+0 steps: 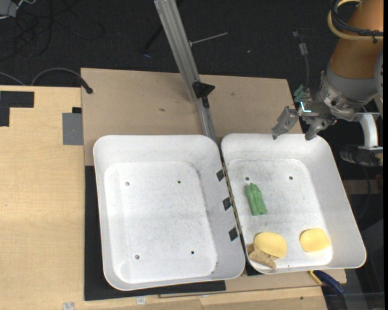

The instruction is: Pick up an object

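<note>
In the right bin (336, 192) lie a green oblong object (255, 199) near the middle, a yellow rounded object (270, 244) at the front left, and another yellow rounded object (315, 240) at the front right. A small tan piece (264, 259) rests against the front rim. My gripper (297, 126) hangs above the far rim of the right bin, open, with its two fingers spread and nothing between them. It is well behind the green object.
The left bin (116, 166) stands beside the right one, joined by black clips (227, 202). A slanted metal rail (184, 57) rises behind the bins. The brown board (142, 102) lies behind, and a light wooden bench (32, 199) lies to the left.
</note>
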